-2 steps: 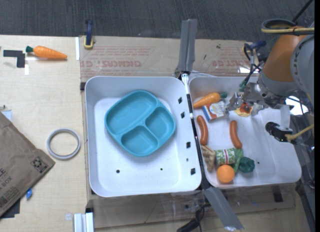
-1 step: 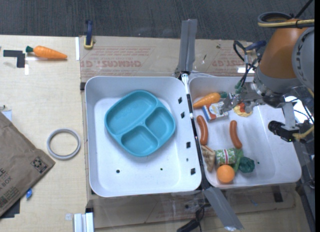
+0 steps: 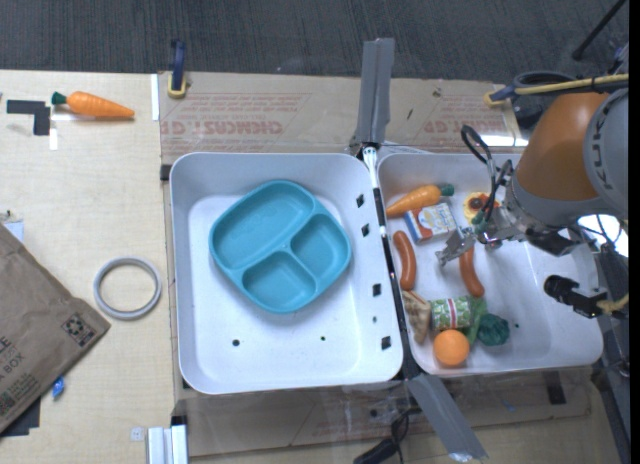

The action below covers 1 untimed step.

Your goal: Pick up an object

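Note:
My gripper (image 3: 462, 245) hangs low inside the right bin (image 3: 560, 347), reaching in from the right. It is just above the upper end of a red sausage (image 3: 471, 272). A second red sausage (image 3: 405, 258) lies to its left near the bin's left wall. A toy carrot (image 3: 415, 199) and a small white packet (image 3: 437, 220) lie just beyond the gripper. At the bin's front are an orange ball (image 3: 452, 348), a green can (image 3: 458, 311) and a dark green leafy toy (image 3: 491, 328). Nothing shows held in the gripper.
The left bin (image 3: 200, 352) holds a blue three-compartment plate (image 3: 281, 245). On the bench to the left lie a grey ring (image 3: 127, 286), another carrot (image 3: 93, 105) and a cardboard box (image 3: 30, 332). A grey divider (image 3: 376, 92) rises between the bins.

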Available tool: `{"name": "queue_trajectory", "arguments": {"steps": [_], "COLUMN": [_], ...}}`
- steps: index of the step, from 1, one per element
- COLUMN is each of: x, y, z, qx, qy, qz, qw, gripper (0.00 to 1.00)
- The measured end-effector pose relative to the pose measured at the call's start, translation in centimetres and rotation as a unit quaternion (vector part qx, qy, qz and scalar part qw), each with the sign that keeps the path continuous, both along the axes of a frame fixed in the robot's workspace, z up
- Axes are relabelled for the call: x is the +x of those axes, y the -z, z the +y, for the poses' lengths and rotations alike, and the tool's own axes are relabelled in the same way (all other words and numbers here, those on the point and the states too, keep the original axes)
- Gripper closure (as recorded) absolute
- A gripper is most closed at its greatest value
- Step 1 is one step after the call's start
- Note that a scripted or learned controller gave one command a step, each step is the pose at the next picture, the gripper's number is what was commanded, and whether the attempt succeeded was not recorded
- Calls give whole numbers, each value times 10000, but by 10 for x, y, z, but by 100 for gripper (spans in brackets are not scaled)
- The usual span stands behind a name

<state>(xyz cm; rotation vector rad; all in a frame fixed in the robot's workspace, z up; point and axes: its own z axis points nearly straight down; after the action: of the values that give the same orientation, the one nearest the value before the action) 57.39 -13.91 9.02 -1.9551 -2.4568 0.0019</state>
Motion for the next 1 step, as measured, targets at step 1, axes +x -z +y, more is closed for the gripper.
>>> {"name": "queue_trajectory", "arguments": {"steps": [1], "x": [0], "y": [-7], "z": [-1], "qx": [0], "qy": [19], "qz": [9], "qw": [10000], "gripper": [100]}}
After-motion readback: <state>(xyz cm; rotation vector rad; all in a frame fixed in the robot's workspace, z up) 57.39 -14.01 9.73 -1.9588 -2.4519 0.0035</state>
